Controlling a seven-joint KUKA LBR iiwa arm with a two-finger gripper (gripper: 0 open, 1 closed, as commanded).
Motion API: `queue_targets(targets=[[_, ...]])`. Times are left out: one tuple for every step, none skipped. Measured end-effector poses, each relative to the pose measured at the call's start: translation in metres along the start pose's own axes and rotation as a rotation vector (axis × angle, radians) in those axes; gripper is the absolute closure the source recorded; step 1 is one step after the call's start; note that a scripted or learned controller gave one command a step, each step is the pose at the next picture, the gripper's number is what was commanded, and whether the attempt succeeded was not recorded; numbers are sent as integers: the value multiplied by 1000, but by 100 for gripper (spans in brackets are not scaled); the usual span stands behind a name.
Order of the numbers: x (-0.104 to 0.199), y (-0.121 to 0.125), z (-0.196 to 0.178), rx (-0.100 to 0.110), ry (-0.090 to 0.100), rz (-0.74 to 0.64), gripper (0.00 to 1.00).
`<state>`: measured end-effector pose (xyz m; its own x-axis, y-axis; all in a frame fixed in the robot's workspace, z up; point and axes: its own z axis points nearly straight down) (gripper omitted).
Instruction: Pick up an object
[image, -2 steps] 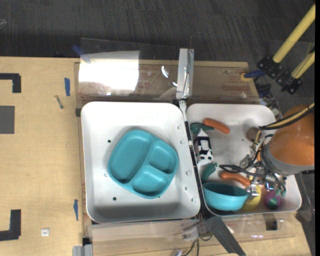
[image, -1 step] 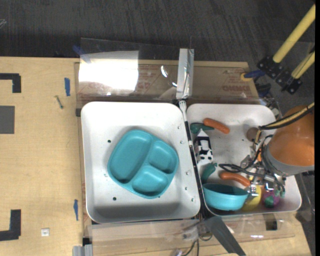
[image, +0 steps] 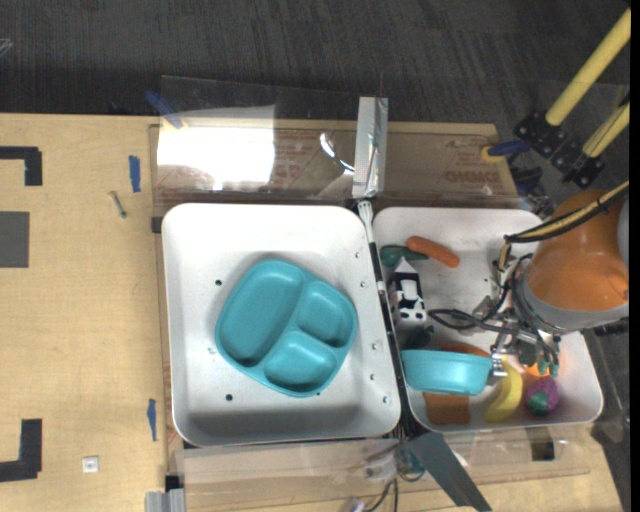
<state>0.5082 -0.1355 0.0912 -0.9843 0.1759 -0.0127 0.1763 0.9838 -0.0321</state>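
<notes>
Arm low over right bin, gripper near front right corner, above banana. Likely lining up grab there. Finger state: cannot tell, wires in way. Bowl beside banana at front edge; carrot near back edge. Tray mid left bin.

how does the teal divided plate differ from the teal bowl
The divided plate lies in the left bin, the teal bowl in the right bin. The plate is larger in view. It has three compartments; the bowl looks like a single dish. The plate lies alone, while the bowl is crowded by a banana and other toys. Both are the same teal.
</notes>
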Motion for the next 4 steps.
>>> queue_targets(targets=[[-16,-1,0,-3,-11,87,0],[18,-28,2,-29,-12,-205,0],[-64,5,0,-10,-14,-235,0],[-8,-58,4,-29,-11,-735,0]])
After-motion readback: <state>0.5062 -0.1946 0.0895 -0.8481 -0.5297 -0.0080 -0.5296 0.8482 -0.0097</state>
